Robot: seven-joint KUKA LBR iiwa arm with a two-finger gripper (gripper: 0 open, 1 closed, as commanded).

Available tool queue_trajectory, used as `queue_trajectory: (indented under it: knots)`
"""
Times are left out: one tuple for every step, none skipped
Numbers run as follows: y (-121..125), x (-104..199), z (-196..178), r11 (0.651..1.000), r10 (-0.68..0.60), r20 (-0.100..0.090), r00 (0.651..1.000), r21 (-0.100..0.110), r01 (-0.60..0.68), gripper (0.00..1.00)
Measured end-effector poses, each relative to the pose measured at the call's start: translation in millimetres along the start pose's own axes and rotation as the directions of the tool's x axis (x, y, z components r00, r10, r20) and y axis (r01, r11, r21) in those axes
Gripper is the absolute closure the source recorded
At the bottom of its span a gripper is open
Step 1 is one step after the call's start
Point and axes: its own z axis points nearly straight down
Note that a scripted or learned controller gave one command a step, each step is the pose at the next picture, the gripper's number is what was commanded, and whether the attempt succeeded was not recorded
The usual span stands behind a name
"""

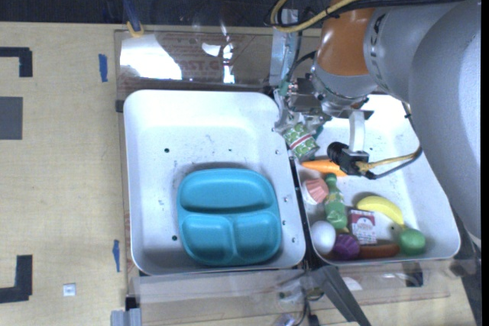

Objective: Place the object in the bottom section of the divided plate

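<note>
Arm carrying a small packet over the bin divide, plate waiting in left bin.

The arm (412, 50) enters from 3 o'clock; blue divided plate (228, 216) sits at 6 o'clock in the left bin (153, 126). Gripper (296, 124) is clenched on the green-and-white packet (300, 137), which looks light, crinkly and soft, best pinched at its top edge. Right bin (435, 187) is crowded with toy food at 5 o'clock.

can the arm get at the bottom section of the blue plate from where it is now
Probably yes. The divided plate lies open in the left bin with nothing on it, and the hand hangs over the bins' shared edge close by, a small green packet at it.
</note>
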Motion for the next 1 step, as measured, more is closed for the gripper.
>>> queue_trajectory:
  knots:
    - [-53.1,53.3,0.0,1.0,0.023,0.0,1.0,0.006,-0.023,1.0]
